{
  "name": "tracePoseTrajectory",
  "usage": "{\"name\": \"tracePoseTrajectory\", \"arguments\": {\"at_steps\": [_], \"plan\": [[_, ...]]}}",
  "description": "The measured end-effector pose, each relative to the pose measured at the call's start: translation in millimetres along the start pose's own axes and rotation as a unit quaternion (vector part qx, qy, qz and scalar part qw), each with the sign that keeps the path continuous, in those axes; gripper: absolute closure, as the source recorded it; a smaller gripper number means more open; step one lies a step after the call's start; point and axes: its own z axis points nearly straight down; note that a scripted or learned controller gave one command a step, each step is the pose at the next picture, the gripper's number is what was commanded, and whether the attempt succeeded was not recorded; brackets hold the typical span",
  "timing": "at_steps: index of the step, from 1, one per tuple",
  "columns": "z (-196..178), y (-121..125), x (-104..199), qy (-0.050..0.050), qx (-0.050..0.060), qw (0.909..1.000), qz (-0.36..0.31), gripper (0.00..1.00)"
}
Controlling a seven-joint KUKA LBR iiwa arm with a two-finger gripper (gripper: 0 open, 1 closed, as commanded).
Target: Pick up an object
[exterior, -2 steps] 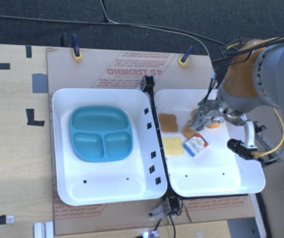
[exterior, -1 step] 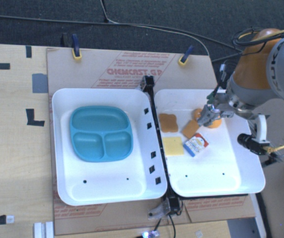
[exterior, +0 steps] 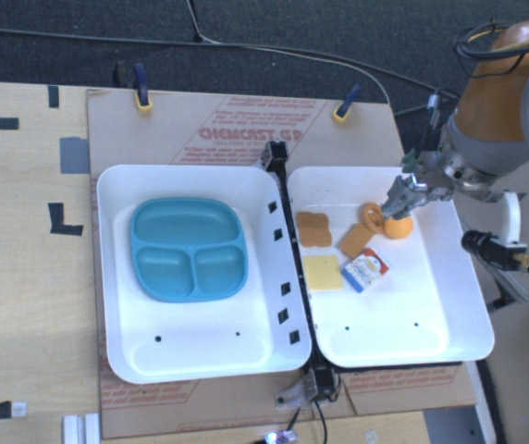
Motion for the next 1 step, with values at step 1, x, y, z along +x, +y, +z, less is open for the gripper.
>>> {"name": "tracePoseTrajectory", "arguments": {"at_steps": [1], "plan": [[0.1, -7.1, 46.8, 0.001, 0.003, 1.0000, -0.002, 1.00]]}}
